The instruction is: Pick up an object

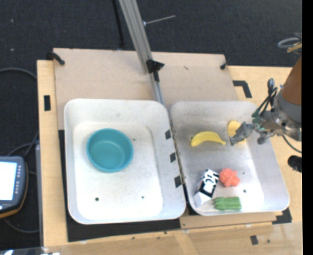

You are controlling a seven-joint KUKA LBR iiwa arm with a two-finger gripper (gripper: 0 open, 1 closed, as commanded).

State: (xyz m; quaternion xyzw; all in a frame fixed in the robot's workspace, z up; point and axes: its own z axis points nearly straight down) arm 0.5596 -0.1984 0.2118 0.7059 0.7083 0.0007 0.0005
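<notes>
Dark carpet surrounds the tan bench (108, 73) where I work, a small screen (5, 185) glowing off its left edge. Taking the banana (207, 138) as the marker: well to its left, across the seam between the two bins, a teal bowl (110, 150) sits alone in the left bin (76, 206). Up and to the left of the banana, a grey metal rail (139, 36) slants down to the bins' far edge. The banana itself lies in the upper middle of the right bin (276, 190). Below it and slightly right, near the front wall, rest a black-and-white box (208, 184), an orange-red lumpy toy (229, 177) just beside the box, and a green piece (228, 203) beneath them. Just right of the banana is a small yellow object (233, 126), and my gripper (240, 134) hangs touching or just over it; whether my fingers are spread or closed on it I cannot tell.
</notes>
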